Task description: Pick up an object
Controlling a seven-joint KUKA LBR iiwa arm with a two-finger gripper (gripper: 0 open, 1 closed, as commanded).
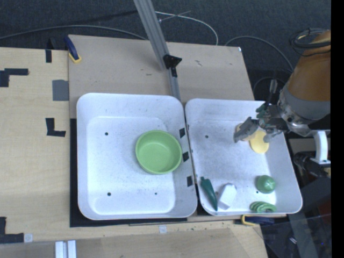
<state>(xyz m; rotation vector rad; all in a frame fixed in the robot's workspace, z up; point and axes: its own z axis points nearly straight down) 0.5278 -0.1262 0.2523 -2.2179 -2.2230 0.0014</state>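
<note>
1. My gripper [257, 131] hangs over the right bin [215, 112]; I cannot tell its finger state.
2. A yellow object [260, 143] lies just beside it, partly hidden underneath.

Pale wooden bench [32, 160] carries two white bins side by side, left bin [88, 144] touching right bin [279, 198], with black tape marks [52, 128] beside them.

Gripper [257, 129] sits over the right bin [215, 117], just beside a yellow object [260, 143], possibly touching. Green bowl [158, 152] lies in the left bin [102, 112].
</note>
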